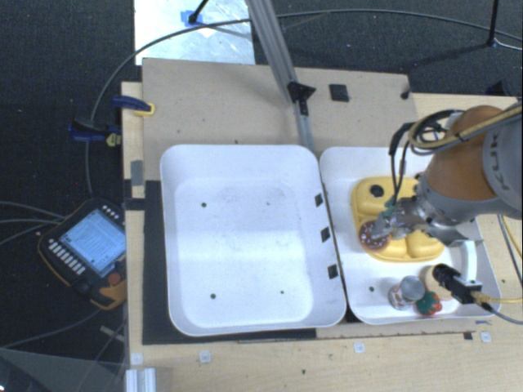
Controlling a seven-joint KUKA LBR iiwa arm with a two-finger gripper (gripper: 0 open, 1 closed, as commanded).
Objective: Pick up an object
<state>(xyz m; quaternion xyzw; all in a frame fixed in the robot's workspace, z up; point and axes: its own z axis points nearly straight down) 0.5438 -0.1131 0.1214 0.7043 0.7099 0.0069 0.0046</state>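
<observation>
The grey KUKA arm w/ orange band (pixel 470 166) reaches in from the right, over the right shallow white bin (pixel 339 219). Its gripper (pixel 392 217) sits low over the yellow moulded plastic toy (pixel 384 219), w/ a round brown speckled disc (pixel 376 233) just beside it. Can't tell how the hand stands or whether it has hold of anything; the wrist blocks the view. Probably at the grasp stage; lift not yet done. A silver-green-red cluster of small objects (pixel 413 294) lies near the front wall. The left white bin (pixel 237 235) offers open room; right bin walls are close.
</observation>
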